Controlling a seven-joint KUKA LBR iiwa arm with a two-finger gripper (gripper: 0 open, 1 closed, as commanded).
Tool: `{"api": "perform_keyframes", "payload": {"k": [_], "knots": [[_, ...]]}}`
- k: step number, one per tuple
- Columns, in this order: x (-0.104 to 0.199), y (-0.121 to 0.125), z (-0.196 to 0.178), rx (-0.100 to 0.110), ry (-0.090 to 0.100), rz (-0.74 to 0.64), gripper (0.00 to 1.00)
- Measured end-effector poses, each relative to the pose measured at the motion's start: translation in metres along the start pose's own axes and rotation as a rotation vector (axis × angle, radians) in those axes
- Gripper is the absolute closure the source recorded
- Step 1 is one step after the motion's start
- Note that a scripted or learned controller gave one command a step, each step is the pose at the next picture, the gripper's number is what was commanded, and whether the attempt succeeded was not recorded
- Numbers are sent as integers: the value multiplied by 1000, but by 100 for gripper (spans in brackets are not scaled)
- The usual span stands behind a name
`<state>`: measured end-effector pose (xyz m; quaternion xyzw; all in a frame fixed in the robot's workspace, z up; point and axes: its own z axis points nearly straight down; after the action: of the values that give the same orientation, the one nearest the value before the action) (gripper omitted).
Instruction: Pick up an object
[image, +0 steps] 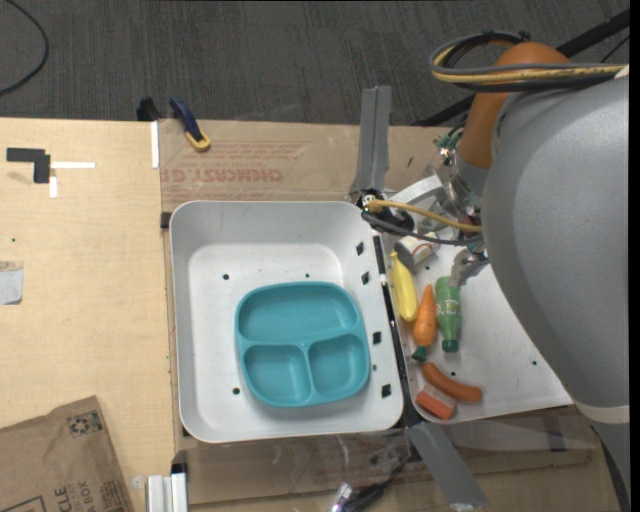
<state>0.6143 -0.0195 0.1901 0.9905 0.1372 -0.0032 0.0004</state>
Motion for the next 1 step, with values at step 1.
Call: {"api": "perform_keyframes", "payload": {"k": [1], "knots": [[-44,-9,0,1,0,-6,0]]}}
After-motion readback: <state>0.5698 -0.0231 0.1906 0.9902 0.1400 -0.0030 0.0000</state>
